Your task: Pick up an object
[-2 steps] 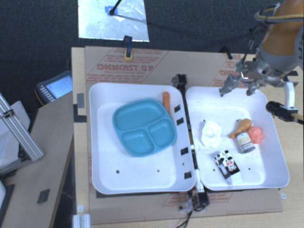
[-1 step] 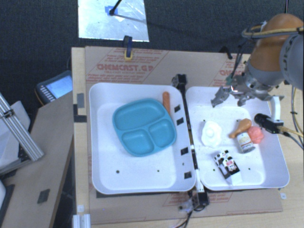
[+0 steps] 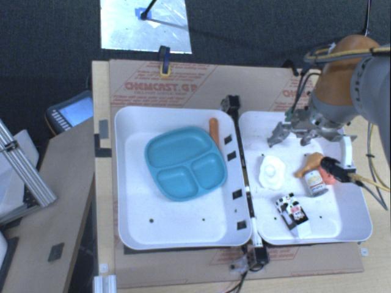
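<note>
My gripper (image 3: 289,138) hangs over the far part of the right bin (image 3: 357,221), open, with nothing between its fingers. Below it and toward the front lies a white fried-egg toy (image 3: 271,171). To the right of that are a tan drumstick (image 3: 312,161), a small bottle with an orange label (image 3: 315,182) and a red piece (image 3: 332,175), partly covered by a black cable end. A black-and-white carton (image 3: 292,212) lies near the bin's front.
The left bin (image 3: 131,224) holds a blue divided plate (image 3: 185,163) and an orange sausage-shaped toy (image 3: 214,129) at its far right. A black divider strip (image 3: 239,163) runs between the bins. Cables trail at the right edge.
</note>
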`<state>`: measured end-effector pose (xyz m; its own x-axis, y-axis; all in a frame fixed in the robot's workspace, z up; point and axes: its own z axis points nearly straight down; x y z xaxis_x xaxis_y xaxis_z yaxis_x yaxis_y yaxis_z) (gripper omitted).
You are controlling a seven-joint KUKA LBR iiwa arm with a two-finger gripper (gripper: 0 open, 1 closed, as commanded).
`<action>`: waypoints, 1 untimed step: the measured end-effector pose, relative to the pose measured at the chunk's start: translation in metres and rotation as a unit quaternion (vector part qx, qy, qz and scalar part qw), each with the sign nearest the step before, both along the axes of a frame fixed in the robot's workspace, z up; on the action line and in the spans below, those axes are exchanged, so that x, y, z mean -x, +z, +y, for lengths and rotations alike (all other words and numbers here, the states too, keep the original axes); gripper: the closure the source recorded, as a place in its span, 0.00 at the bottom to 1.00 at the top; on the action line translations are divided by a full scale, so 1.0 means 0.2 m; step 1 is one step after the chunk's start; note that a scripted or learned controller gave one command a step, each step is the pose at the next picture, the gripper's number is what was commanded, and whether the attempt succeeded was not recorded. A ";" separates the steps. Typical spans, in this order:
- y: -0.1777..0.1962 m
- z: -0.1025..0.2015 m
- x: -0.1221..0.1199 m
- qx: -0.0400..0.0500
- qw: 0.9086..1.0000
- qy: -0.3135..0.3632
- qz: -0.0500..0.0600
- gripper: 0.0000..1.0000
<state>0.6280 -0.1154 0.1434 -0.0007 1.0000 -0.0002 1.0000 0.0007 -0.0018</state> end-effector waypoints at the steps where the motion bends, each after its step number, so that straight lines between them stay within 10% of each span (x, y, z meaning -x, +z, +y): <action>1: -0.26 0.00 0.00 0.000 1.000 0.000 0.001 0.00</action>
<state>0.6276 -0.1148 0.0911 -0.0005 1.0000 0.0006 1.0000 0.0005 -0.0031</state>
